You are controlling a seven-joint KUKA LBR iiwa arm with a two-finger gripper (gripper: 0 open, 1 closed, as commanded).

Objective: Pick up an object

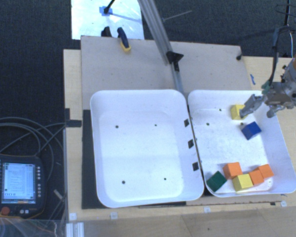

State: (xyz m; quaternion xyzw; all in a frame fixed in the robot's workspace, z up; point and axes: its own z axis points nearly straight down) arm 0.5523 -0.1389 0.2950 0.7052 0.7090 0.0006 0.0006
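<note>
1. Overhead, the arm reaches in from the right, its tool [258, 107] low over the right bin [281, 137], fingers spread apart with nothing between them.
2. One finger [248, 107] touches or overlaps the yellow cube [236, 112]; which, the view cannot settle.
3. Just below lies a blue cube [250, 130].
4. Orange, yellow and green blocks [241, 176] cluster at the bin's near edge.
</note>
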